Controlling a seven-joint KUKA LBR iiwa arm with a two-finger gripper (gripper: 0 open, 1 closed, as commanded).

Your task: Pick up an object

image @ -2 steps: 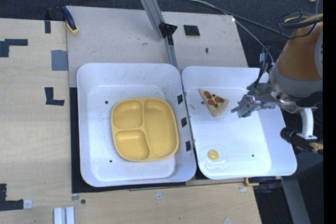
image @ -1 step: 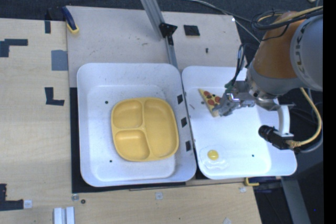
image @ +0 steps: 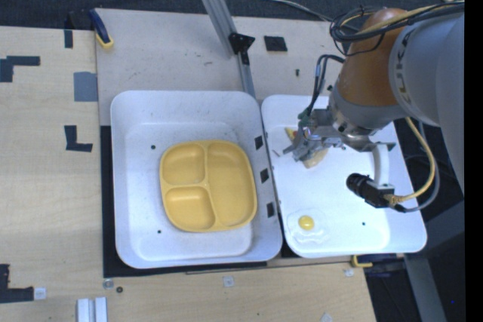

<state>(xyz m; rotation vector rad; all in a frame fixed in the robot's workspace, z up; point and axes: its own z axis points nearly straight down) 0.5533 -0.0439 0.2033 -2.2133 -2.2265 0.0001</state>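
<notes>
We look down on a wooden worktop point(image: 45, 162) bearing two white bins side by side. The left bin point(image: 136, 117) holds a yellow tray point(image: 207, 185) with three compartments; it lies flat near the bin's middle, its compartments bare.

The right bin point(image: 400, 234) holds a fried egg point(image: 308, 226) toward its 7 o'clock corner, white with a yellow yolk, lying flat and well apart from the arm's tool. Near the bin's 10 o'clock part we see a small yellowish item point(image: 315, 157) directly under the tool; its kind is too small to tell.

The arm point(image: 392, 64) enters from 3 o'clock, its orange band above the wrist, and reaches down over the upper part of the right bin. The gripper point(image: 308, 149) sits low at the bin floor, just at the yellowish item. The metal parts blur together there, so we cannot tell whether the jaws are spread, pressed together or pinching the item, nor whether the item touches them.

A black fitting point(image: 366, 188) with a yellow cable point(image: 429, 162) hangs at the arm's 5 o'clock side, over the bin.

A grey metal post point(image: 219, 4) slants down from 12 o'clock to the gap between the bins. Dark tape marks point(image: 74, 138) lie on the worktop at 9 o'clock, and a blue and yellow piece point(image: 102, 30) lies at 11 o'clock.
</notes>
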